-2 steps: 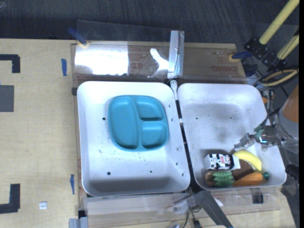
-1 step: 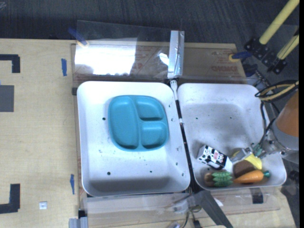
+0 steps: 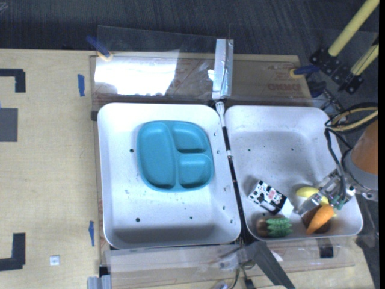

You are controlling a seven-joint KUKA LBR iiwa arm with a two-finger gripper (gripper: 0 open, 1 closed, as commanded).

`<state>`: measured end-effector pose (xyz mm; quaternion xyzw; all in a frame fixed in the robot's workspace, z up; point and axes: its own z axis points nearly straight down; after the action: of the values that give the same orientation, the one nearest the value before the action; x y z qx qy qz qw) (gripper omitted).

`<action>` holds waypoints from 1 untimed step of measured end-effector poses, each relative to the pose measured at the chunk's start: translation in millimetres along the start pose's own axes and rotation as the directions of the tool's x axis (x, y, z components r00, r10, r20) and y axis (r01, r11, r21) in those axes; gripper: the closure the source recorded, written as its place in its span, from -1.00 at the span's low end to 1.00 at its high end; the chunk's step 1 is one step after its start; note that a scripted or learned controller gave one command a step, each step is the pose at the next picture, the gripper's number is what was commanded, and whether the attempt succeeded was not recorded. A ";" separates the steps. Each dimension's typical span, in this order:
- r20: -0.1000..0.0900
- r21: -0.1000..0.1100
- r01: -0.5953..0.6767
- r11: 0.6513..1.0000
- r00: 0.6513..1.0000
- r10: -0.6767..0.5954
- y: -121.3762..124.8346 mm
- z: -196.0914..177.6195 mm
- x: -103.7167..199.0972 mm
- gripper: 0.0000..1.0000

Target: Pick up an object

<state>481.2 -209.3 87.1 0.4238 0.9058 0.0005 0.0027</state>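
Right, I am watching the tool (image 3: 328, 197) reaching into the right bin (image 3: 271, 125) from the right, low over the cluster at that bin's near right corner. Its tips are sitting among a yellow object (image 3: 305, 192) and an orange one (image 3: 319, 218), both of which look like small toy fruits, though I cannot name them more closely. Whether the tool's two sides are apart or together I cannot tell, since the wrist and its fittings are covering that spot, and I am not seeing anything clearly clamped in it.

Taking the yellow object as my landmark: the orange object is lying just beside it toward the near wall, a black-and-white spotted card or packet (image 3: 266, 195) is lying near it on the side toward the left bin (image 3: 120, 161), and a green ridged item (image 3: 278, 226) on a brown piece is resting beyond the card by the near wall. In the left bin a blue divided tray (image 3: 175, 154) is sitting alone.

I am judging this to be the closing step on one of the fruits. To do it well I am thinking the tool should straddle one object only, centred on it, squeeze slowly, and lift straight up, since the neighbours and the bin wall are crowding the grasp.
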 end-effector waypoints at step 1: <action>-0.001 0.002 -0.529 0.849 0.849 0.529 53.5 -8.4 -10.7 -1.00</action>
<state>529.0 -183.2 95.7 0.6566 0.7542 0.0007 0.0014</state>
